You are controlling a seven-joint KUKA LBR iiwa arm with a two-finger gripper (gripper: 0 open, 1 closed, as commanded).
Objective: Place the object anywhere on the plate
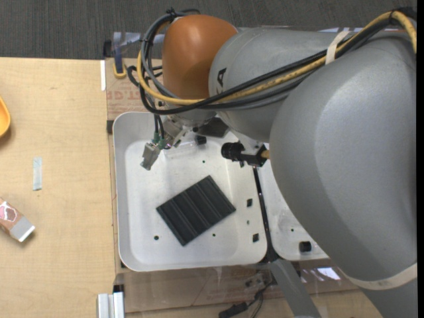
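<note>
Gripper hardware is seen beneath the orange band of the arm, over the far left corner of the left bin; whether it is open or closed cannot be told, and nothing is seen held. Nearer the camera, a dark ribbed plate lies flat in that bin, with nothing on it. A small black piece is seen in the right bin.
</note>
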